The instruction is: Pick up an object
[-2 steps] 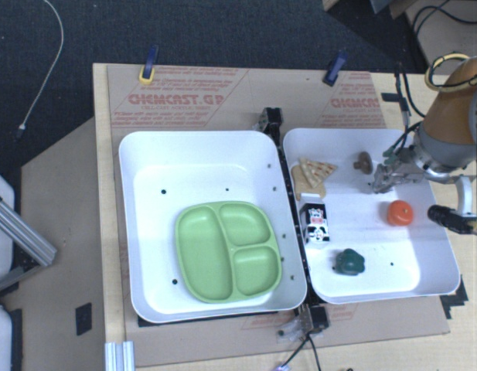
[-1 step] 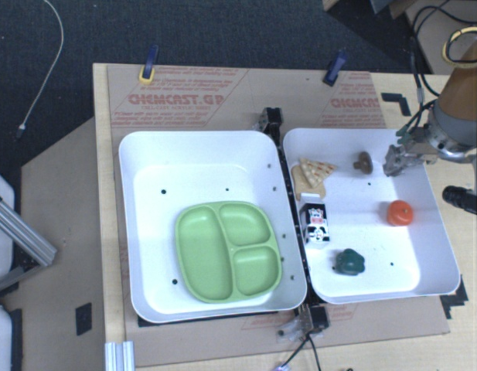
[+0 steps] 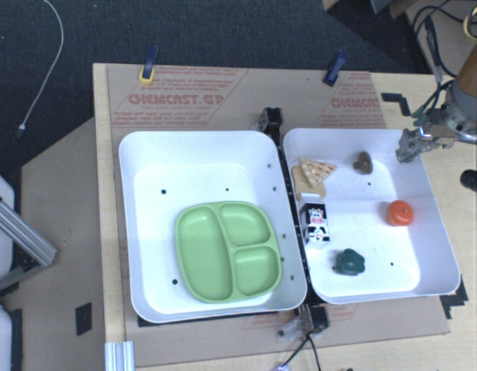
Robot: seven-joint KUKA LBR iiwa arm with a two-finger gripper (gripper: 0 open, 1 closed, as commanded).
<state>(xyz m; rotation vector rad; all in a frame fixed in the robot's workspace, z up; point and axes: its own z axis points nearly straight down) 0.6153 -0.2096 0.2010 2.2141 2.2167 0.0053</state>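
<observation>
My pincer (image 3: 409, 147) hovers at right bin's (image 3: 435, 230) far rim; opening unreadable, can't tell. Orange ball (image 3: 400, 213) looks light, smooth, likely rolls: pinch across middle.

Smooth, glossy white plastic in both bins (image 3: 145, 284), matt pale-green plastic in the divided plate (image 3: 226, 251), printed brown cardboard over the counter (image 3: 223, 99), bare brushed metal on the hand (image 3: 412, 141), dark rough carpet on the floor (image 3: 184, 14).
</observation>
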